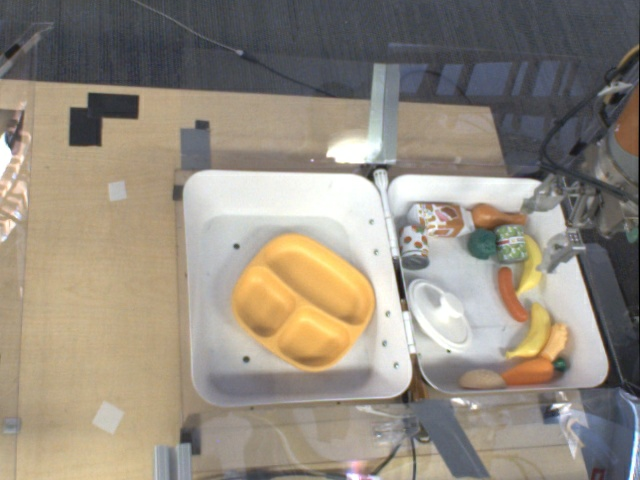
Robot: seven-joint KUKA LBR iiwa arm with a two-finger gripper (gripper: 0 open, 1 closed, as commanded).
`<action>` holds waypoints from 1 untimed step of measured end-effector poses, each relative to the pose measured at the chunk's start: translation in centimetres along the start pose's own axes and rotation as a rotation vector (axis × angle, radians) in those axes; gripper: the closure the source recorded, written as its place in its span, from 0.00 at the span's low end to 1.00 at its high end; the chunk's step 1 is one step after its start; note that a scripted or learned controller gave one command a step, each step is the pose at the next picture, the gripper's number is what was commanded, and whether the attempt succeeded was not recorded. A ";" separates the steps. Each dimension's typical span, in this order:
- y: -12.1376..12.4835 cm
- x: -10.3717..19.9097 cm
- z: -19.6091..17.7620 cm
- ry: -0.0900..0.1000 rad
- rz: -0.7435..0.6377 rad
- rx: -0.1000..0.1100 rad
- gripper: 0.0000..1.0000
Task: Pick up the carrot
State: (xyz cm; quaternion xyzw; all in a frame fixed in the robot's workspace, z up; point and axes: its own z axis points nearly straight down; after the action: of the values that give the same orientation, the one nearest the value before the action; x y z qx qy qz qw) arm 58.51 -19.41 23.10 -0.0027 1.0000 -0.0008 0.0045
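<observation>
The carrot (528,372), orange with a dark green stub at its right end, lies along the front wall of the right bin (590,313). A tan potato-like piece (482,378) sits just left of it and a banana (535,332) just behind it. My gripper (553,224) hangs over the bin's back right corner, well behind the carrot. It is open, its two grey fingers (540,197) are spread apart and nothing is between them.
The right bin also holds a white bowl (440,313), two small cans (437,220), a chicken leg (492,215), a green vegetable (485,245), a red sausage (512,294) and a second banana (530,266). A yellow divided plate (304,300) lies in the left bin (210,268).
</observation>
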 end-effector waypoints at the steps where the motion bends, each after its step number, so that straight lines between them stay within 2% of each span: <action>1: -0.9 8.2 8.6 0.009 0.045 -0.001 0.00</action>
State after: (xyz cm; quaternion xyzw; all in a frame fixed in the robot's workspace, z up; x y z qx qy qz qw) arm 50.43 -20.41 14.47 0.0200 0.9998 0.0001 0.0003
